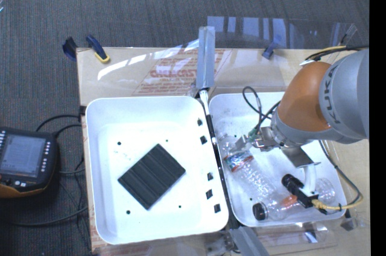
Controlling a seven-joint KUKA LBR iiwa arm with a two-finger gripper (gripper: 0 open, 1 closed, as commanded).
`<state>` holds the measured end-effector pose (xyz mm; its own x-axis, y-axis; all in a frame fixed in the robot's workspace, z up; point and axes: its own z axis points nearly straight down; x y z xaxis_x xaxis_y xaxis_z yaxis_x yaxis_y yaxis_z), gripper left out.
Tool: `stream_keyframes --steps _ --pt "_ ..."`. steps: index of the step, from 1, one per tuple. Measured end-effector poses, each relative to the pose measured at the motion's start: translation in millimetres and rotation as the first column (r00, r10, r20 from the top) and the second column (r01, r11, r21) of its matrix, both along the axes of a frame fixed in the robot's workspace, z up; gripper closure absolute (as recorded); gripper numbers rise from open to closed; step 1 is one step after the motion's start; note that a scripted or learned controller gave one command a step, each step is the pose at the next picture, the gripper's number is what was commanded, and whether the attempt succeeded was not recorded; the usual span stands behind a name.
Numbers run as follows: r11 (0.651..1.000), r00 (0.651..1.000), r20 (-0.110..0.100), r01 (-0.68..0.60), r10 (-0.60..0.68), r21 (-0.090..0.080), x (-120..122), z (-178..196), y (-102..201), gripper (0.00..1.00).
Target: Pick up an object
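Two bins were seen on the desk; hand [256,139] was poised low in the right bin [232,105], just above a clear plastic bottle [253,173]. Approach step, prob. Finger state couldn't be told. Next: descent & closing req'd.

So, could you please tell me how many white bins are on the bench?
2: the left bin holds a black ribbed pad; the right bin holds a clear plastic bottle, beneath the arm.

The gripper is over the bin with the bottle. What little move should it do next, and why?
Probably lower a little onto the clear plastic bottle in the right bin. The gripper sits just above the bottle's upper end, with nothing seen between its fingers yet.
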<state>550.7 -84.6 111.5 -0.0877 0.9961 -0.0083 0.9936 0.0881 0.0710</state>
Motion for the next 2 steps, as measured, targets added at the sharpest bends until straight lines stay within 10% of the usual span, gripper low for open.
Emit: stream_keyframes --steps 1,2 --pt "0.988 0.985 -0.076 -0.154 0.154 0.005 -45.4 -25.8 3.5 0.0" --pt "0.972 0.969 -0.074 -0.236 0.236 0.004 11.0 -25.3 -26.9 0.0"
